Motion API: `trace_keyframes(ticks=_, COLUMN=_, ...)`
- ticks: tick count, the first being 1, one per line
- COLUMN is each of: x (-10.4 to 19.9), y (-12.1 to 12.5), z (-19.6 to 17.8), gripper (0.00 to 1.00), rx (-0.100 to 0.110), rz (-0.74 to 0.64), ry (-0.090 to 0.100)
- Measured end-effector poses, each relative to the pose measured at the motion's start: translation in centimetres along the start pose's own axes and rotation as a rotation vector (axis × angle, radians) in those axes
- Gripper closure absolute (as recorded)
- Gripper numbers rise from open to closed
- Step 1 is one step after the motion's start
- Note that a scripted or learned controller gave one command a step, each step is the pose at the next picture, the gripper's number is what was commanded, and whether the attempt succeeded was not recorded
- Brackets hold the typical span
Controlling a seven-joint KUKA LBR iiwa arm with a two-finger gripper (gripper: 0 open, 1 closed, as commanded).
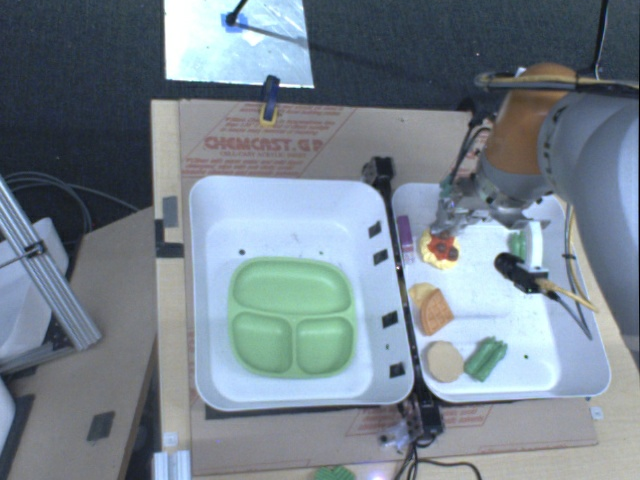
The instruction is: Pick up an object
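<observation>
Since the gripper [443, 226] hangs just over the yellow-and-red toy [441, 252] at the far end of the right bin [575, 368], we judge the step in hand to be the approach to a grasp, with nothing lifted yet. How wide the pincer stands we cannot tell; it is small and dark against the toy.

The next move, in our judgement, calls for a straight descent centred on the toy, then a close and a lift, keeping clear of its neighbours.

Of the two bins, the right one holds, nearest us, one round tan disc [444, 361] and one ridged green piece [485, 357] just beside it. Farther back lies one orange wedge [432, 310] and, level with it in the left bin [215, 268], one green divided plate [292, 315]. Farther still come the one toy, one purple stick [405, 236] along the bin's left wall, and what looks like a second green piece [517, 240] near the wrist.
</observation>
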State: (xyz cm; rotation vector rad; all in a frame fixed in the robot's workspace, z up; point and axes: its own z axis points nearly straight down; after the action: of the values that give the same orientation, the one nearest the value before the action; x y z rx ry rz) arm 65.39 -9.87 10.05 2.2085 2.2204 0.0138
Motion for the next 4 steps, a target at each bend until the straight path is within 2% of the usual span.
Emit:
trace_keyframes(ticks=1, x=0.0, y=-0.1, z=0.1, gripper=0.0, rx=0.002, rz=0.0, ry=0.0)
trace_keyframes(ticks=2, x=0.0, y=-0.6, z=1.6, gripper=0.0, rx=0.013, rz=0.004, ry=0.0)
trace_keyframes(ticks=3, x=-1.8, y=1.6, z=-0.1, gripper=0.0, rx=0.007, rz=0.004, ry=-0.001)
trace_keyframes(ticks=4, x=1.2, y=-0.2, z=1.3, gripper=0.0, rx=0.002, rz=0.003, ry=-0.01)
